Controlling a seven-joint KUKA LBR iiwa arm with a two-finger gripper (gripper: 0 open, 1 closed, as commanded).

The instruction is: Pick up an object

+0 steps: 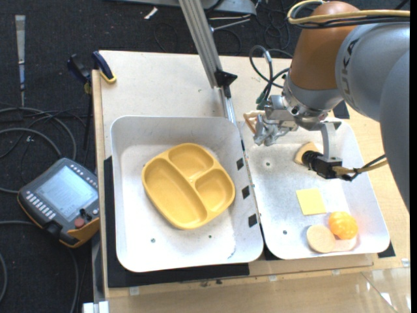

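Note:
My gripper [266, 134] hangs over the far left corner of the right bin [280, 204], just below the orange-banded wrist. A small tan piece [251, 117] shows at the gripper's upper left edge; whether it is held I cannot make out. In the near right part of that bin lie a flat yellow square [311, 201], an orange ball [343, 225] and a pale tan disc [320, 238]. Another tan piece [302, 155] lies partly behind a black part of the arm's tooling.
The left bin [124, 175] holds a yellow divided plate [188, 184]. A slanted metal pole [203, 34] rises from between the bins at the back. A teach pendant [60, 201] lies on the floor to the left.

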